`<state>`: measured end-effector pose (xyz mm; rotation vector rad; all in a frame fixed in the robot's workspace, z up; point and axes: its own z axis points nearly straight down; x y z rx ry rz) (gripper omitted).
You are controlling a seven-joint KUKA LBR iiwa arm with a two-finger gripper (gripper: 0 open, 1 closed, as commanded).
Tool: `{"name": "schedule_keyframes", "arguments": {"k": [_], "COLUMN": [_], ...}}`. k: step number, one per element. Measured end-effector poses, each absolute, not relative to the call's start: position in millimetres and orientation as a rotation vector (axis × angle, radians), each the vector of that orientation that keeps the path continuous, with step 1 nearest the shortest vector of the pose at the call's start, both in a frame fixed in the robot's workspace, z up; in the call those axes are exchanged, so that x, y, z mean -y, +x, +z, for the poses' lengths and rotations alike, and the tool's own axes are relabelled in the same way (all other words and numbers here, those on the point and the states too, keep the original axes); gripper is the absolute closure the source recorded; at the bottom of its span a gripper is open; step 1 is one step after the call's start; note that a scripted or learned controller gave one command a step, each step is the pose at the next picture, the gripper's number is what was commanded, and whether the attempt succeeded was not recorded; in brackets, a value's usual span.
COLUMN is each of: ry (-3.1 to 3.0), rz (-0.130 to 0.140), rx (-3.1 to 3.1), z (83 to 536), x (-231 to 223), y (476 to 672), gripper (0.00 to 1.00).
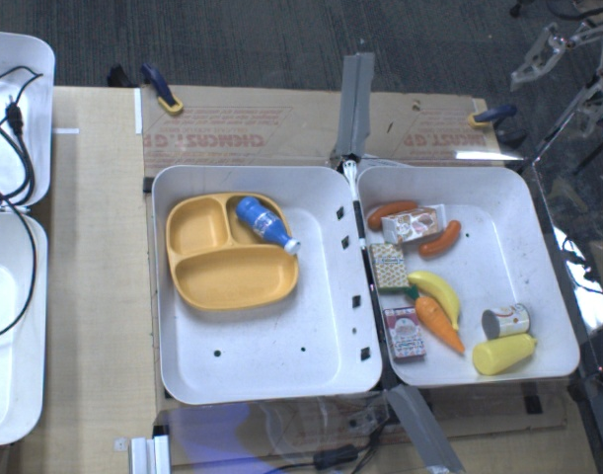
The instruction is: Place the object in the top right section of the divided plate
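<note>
Blue bottle (264, 223) lies tilted in the upper right section of the yellow divided plate (232, 282), white cap end pointing lower right and resting on the plate's right rim. Plate sits in the upper left part of the left white bin (281, 363); its other two sections hold nothing visible. Right white bin (538, 255) carries the clutter: two sausages (392, 210) at upper left with a small white-and-red packet (414, 225) between them, a patterned box (388, 265) just below along the left wall, a banana (437, 292) touching a carrot (441, 324) mid-bin, a red-and-white carton (405, 334) at lower left, a small can (505, 320) just above a yellow cylinder-like item (502, 354) at lower right. Two blue-and-yellow clamps (161, 89) pin the cardboard sheet (271, 131) behind the bins. Gripper state: can't tell, no arm or fingers anywhere over the bins in this camera view.
</note>
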<state>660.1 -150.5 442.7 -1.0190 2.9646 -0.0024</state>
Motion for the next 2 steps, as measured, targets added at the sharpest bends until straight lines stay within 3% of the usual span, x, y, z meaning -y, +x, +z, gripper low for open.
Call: {"name": "schedule_keyframes", "arguments": {"k": [2], "ry": [-1.582], "rz": [-0.005], "rx": [-2.705], "z": [443.9], "x": [182.1], "y": [660.0], "gripper": [0.00]}}
